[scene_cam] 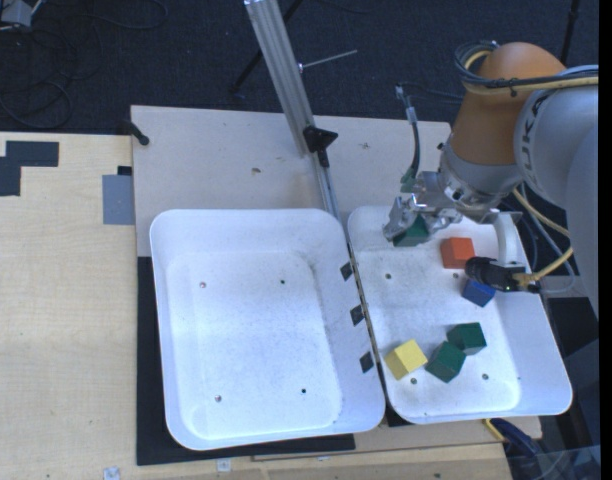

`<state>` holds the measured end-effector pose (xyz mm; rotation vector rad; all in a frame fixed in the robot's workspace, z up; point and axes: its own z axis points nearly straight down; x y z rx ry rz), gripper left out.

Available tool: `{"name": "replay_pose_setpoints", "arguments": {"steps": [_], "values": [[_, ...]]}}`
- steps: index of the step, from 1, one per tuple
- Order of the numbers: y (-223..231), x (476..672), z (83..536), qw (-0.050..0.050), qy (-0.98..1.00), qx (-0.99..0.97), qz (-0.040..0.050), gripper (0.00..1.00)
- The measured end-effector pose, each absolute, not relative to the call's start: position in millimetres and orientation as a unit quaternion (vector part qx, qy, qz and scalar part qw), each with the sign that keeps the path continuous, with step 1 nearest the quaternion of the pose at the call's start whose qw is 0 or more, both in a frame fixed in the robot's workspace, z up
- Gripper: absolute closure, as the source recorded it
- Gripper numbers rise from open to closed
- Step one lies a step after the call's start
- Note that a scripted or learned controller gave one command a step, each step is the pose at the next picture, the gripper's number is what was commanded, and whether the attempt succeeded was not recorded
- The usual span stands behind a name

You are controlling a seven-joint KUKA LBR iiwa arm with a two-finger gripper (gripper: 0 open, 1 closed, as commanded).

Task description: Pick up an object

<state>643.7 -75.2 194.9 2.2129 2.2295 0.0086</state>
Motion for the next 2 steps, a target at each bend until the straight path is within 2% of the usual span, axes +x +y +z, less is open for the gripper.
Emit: {"name": "replay_pose_setpoints", "arguments": {"steps": [1,2], "values": [[-58,594.4,190,-0.004,0.706,0.708,-0.0022,1.00],[39,572.2,189,-0.004,0.709,0.705,-0.0012,1.00]]}}
